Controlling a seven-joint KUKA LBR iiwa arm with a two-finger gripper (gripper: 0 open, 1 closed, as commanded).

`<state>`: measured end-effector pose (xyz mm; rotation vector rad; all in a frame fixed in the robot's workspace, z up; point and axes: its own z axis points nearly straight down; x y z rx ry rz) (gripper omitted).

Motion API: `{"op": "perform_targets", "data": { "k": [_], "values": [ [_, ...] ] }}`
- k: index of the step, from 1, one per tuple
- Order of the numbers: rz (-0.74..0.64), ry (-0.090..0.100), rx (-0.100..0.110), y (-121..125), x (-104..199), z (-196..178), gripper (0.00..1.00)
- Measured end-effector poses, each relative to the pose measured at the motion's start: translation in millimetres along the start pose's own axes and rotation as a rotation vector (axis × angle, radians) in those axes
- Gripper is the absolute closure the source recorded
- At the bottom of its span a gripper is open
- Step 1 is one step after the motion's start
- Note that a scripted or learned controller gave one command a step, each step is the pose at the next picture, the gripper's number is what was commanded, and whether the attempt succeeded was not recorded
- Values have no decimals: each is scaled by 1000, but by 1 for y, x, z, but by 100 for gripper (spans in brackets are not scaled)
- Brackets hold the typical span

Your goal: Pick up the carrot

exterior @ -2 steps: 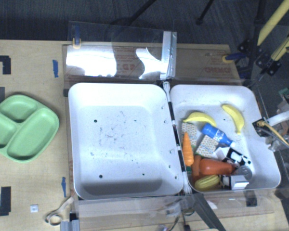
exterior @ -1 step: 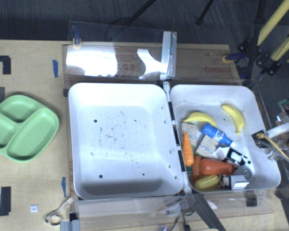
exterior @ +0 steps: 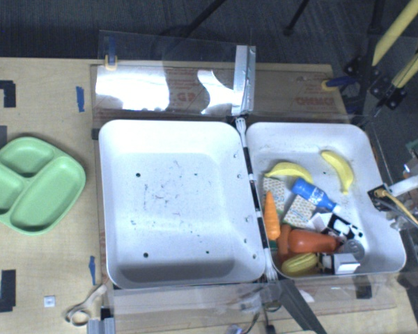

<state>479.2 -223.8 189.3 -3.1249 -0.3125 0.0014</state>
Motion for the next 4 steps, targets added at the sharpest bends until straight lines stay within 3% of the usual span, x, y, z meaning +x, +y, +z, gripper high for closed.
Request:
{"op": "perform_targets", "data": {
  "k": [2,4],
  "values": [
    [-69,-2,3,-2,1,5,100],
    [0,-1,0,1,0,-20,100]
  ]
}}
